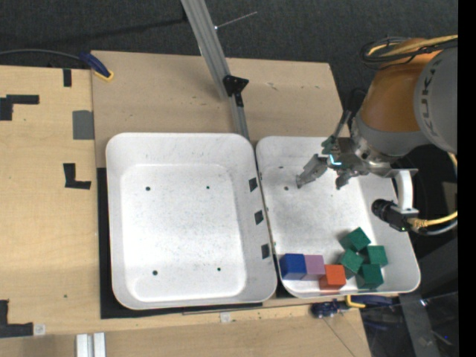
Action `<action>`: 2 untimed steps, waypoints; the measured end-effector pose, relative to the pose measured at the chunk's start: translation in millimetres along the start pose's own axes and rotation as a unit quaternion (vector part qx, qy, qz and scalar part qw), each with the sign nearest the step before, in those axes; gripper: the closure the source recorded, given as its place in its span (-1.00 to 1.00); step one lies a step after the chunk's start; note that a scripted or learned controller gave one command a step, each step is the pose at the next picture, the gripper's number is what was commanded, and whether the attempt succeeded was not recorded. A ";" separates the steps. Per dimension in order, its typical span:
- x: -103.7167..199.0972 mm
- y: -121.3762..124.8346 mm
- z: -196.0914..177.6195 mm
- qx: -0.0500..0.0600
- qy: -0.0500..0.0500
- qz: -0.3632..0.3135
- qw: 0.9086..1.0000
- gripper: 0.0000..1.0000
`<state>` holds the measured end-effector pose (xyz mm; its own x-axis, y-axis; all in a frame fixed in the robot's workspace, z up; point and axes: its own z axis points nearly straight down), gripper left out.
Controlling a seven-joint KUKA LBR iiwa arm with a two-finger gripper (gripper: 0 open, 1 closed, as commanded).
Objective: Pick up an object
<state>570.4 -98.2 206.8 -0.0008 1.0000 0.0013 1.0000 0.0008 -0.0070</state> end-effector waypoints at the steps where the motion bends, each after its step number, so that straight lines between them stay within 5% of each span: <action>1: -0.1 1.0 -2.7 -0.003 0.000 -0.001 1.000 -1.00; 2: -1.9 7.2 53.0 0.000 -0.001 0.000 1.000 -1.00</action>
<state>577.3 -100.0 153.8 -0.0011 1.0000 -0.0002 1.0000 0.0011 -0.0070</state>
